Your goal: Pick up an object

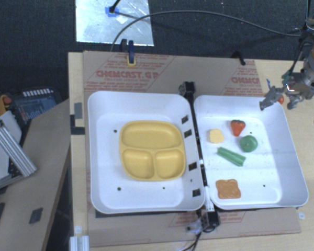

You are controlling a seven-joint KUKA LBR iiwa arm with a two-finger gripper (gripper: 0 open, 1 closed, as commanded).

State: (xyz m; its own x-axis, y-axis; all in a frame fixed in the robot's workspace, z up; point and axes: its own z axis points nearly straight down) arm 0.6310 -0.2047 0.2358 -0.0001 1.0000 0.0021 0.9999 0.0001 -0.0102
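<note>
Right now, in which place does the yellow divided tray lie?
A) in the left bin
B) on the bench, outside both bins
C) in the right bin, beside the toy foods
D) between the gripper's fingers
A: the yellow divided tray sits flat on the floor of the left bin, while the toy foods lie in the right bin.

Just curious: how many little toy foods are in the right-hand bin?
5: strawberry at the top, yellow piece left, green round piece right, green stick in the middle, brown toast nearest.

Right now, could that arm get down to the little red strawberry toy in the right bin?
Probably yes. The gripper hangs over the right bin's far corner, and the strawberry lies uncovered, apart from the green ball and yellow piece.
</note>
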